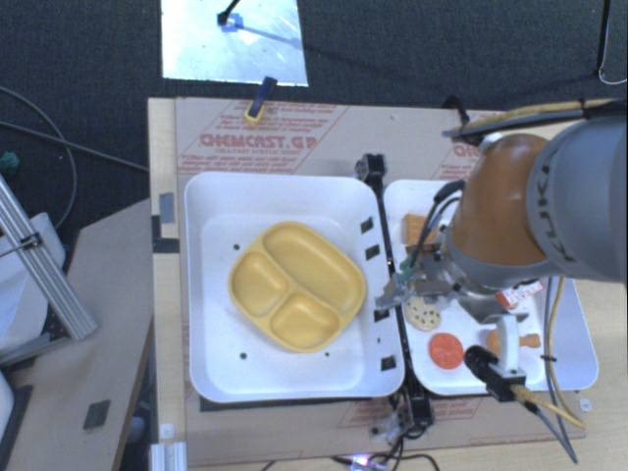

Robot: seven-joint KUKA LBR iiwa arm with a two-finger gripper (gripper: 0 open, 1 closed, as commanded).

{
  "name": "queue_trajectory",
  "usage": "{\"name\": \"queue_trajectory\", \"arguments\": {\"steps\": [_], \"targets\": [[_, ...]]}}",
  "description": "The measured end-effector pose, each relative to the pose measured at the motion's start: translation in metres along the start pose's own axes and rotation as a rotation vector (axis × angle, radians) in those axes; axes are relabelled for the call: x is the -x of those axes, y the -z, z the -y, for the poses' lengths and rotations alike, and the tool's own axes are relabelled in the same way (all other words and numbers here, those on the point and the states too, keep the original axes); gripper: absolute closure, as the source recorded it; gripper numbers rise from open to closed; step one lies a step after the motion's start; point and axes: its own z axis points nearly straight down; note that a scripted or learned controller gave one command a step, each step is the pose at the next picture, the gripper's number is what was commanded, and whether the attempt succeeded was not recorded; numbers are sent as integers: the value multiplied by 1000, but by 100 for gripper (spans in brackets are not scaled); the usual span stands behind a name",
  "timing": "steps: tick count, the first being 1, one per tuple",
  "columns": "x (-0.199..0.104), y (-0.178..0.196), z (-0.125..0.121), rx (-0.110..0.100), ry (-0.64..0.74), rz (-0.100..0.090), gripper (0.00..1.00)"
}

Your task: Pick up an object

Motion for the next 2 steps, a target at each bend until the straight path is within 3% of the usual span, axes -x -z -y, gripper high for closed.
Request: {"name": "queue_trajectory", "arguments": {"steps": [1, 2], "targets": [[-11, 0, 0, 1, -2, 2, 0], [-28, 1, -98, 10, -1, 2, 0]]}}
